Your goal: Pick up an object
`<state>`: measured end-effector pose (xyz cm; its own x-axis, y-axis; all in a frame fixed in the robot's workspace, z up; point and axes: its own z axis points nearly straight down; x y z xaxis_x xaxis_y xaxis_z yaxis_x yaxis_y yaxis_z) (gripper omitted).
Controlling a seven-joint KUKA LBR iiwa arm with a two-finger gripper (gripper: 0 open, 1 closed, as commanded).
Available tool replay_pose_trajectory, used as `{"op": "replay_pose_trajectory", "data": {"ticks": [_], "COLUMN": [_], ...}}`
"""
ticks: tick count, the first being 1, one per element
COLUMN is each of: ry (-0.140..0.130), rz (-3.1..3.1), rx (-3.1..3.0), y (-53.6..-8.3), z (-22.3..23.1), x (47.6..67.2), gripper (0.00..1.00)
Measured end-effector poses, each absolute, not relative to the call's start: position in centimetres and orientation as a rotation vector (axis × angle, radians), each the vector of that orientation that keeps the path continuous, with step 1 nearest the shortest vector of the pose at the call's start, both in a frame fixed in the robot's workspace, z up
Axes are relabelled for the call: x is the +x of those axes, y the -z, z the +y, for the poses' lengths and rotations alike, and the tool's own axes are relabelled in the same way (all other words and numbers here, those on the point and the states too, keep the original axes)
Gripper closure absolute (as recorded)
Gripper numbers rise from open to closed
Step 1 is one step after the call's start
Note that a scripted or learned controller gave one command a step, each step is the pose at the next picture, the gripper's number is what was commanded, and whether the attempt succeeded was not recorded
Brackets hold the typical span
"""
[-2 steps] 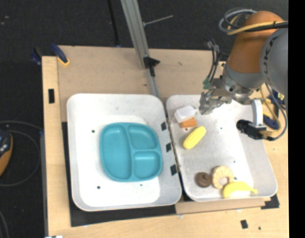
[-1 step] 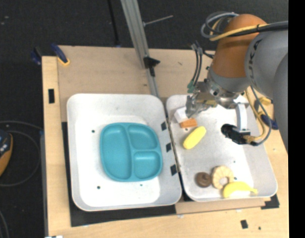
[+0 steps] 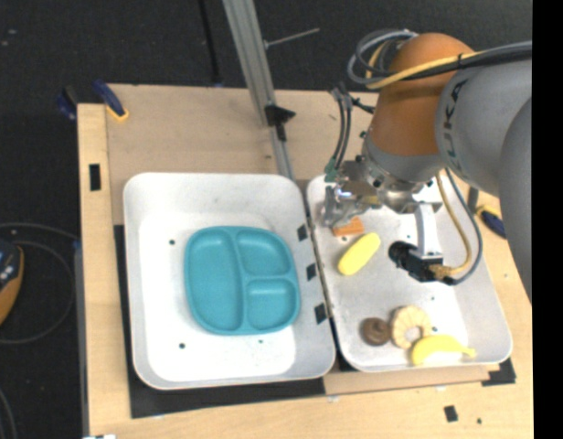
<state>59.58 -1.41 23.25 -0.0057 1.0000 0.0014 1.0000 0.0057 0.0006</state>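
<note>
The wooden surface (image 3: 190, 126) carries two shallow white bins side by side, touching along the middle. The grey arm (image 3: 419, 108), w/ its orange band, comes in from the right of the view and bends down over the top left corner of the right-hand bin (image 3: 478, 305). The left-hand bin (image 3: 154, 236) holds one teal divided plate (image 3: 240, 279), three compartments, lying flat approx. in the bin's centre. A slim metal post (image 3: 252, 58) rises at a slant from behind the bins. The gripper (image 3: 334, 210) sits low at the right bin's inner wall, near the top; can't tell from this angle whether it is open or closed, and nothing is seen held in it. Just beside it, toward the bottom right, lies a small orange piece (image 3: 351, 230), and right below that a yellow oval fruit (image 3: 358, 254), tilted. Well apart, in the bin's lower part, three items cluster: a pale ridged round item (image 3: 410, 321), a brown round item (image 3: 374, 331) touching its left side, and a yellow item (image 3: 439, 349) just below, at the bin's front edge.
</note>
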Motion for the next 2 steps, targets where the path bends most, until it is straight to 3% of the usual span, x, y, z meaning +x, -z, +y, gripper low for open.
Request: {"op": "replay_pose_trajectory", "data": {"ticks": [2], "ry": [0.003], "rz": [-2.229], "rx": [-2.212], "y": [-24.2], "z": [8.5], "x": [56.3], "gripper": [1.0]}}
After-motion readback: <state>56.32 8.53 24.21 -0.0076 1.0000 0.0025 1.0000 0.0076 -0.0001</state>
